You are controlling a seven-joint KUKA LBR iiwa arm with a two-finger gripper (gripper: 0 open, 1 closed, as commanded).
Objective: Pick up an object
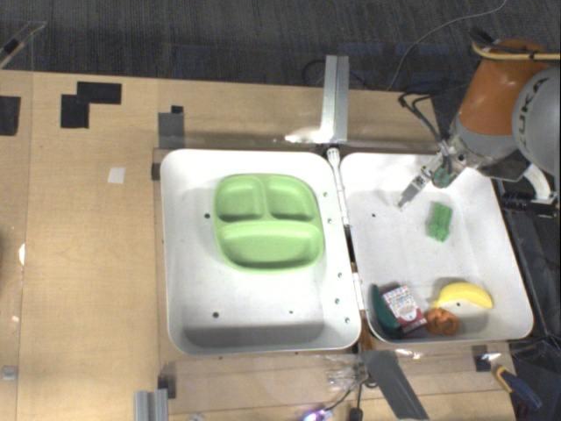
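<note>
Green block (440, 221) on right bin (491, 235) floor; pincer (421, 185) nearby, grip state unclear.

Place: a robotics lab, my workplace.
Bench (79, 235): pale wood, black marker shapes (88, 102) stuck on it.
Fixtures: two white bins (175, 235) held by metal brackets (337, 95).
Floor: grey carpet (219, 16), loose cable (438, 33).
</note>
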